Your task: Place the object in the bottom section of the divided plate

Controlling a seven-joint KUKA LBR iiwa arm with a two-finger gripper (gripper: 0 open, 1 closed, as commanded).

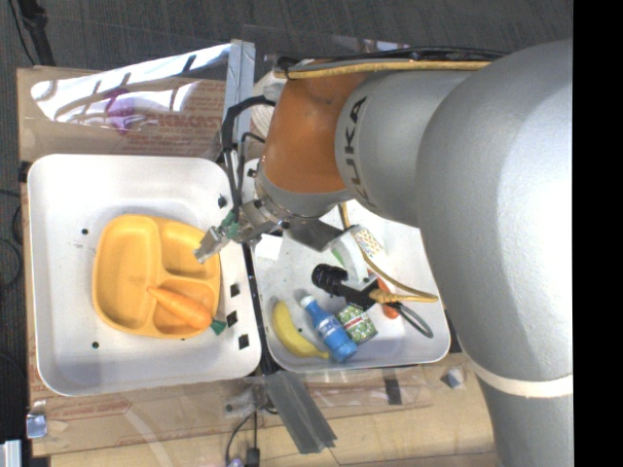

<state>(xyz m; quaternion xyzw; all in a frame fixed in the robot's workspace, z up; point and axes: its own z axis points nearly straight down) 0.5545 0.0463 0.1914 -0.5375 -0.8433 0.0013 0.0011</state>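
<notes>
A yellow divided plate [127,280] lies in the left bin [58,358]. An orange carrot-shaped object [181,307] rests in the plate's lower right section, lying flat and apart from the gripper. My gripper [218,237] hangs over the plate's right rim, above the upper right section and up and to the right of the orange object. It is open with nothing between its fingers. The arm's orange band and grey body cover the upper part of the right bin.
The right bin [428,343] holds a banana [290,337], a blue bottle [329,331], a small green box [357,323] and a white packet [356,245]. A small green and black piece [217,327] lies beside the plate's lower right edge.
</notes>
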